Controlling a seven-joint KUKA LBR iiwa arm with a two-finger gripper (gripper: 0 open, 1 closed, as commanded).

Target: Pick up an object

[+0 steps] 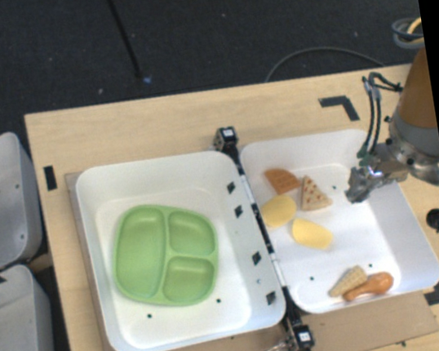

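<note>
- Camera view, right half of frame: my gripper (361, 183) hangs over the right bin (399, 266), near its upper right part, with my grey arm and its orange band reaching in from the right edge.
- Gripper state: too small and blurred at this slant to read; I cannot tell whether it is apart or together. Nothing shows between its tips.
- Candidate objects, all lying on the right bin floor: brown piece (281, 180) at upper left of the bin; tan wedge (314, 193) just beside it, nearest to my gripper; round yellow piece (278, 211) below the brown one; second yellow piece (312, 234) lower, toward the bin centre.
- Lower right of the bin: pale wedge (348, 281) touching an orange piece (371, 286).
- Left half of frame: left bin (109, 312) carries a green divided tray (166, 255); its compartments hold nothing I can see.
- Progress, my judgement: the pick is not yet made. Every object rests on the bin floor and none is lifted.
- Left to do: settle on a target (the tan wedge looks closest), come down over it, close, and raise it clear.
</note>
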